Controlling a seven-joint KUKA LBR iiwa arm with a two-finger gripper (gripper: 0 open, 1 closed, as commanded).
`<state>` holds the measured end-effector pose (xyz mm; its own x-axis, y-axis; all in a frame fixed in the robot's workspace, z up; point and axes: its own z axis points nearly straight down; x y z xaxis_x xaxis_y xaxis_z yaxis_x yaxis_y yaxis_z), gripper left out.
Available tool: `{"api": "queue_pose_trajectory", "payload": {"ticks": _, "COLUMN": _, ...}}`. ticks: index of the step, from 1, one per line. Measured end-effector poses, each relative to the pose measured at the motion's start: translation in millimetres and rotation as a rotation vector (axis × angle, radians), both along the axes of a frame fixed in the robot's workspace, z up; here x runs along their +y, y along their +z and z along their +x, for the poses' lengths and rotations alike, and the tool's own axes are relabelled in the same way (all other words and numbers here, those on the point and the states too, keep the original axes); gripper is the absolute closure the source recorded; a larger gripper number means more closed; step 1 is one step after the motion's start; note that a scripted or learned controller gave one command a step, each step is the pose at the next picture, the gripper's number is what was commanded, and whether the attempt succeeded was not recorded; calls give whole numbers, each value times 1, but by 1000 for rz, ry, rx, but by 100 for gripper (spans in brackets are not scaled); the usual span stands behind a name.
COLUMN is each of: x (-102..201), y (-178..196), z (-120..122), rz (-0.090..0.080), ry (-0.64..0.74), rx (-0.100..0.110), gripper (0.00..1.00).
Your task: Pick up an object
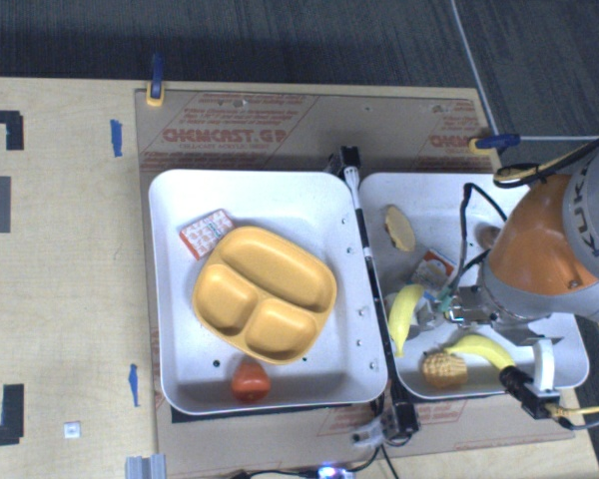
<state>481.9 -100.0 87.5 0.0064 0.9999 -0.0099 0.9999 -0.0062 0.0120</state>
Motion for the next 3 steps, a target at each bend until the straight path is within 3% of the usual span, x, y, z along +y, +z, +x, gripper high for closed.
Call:
{"api": "queue_pose_trajectory", "payload": {"ticks": 1, "x": 2, "y": 10, "z": 2, "rz": 2, "ry": 3, "rx": -3, "gripper": 100}}
{"api": "queue_pose_trajectory", "payload": {"ticks": 2, "x": 140, "y": 97, "z": 7, "rz": 11, "ry": 8, "rx": 10, "gripper": 100}}
{"api": "queue_pose_trajectory", "payload": {"ticks": 3, "x": 60, "y": 98, "z": -2, "rz": 10, "ry": 6, "rx": 12, "gripper": 100}}
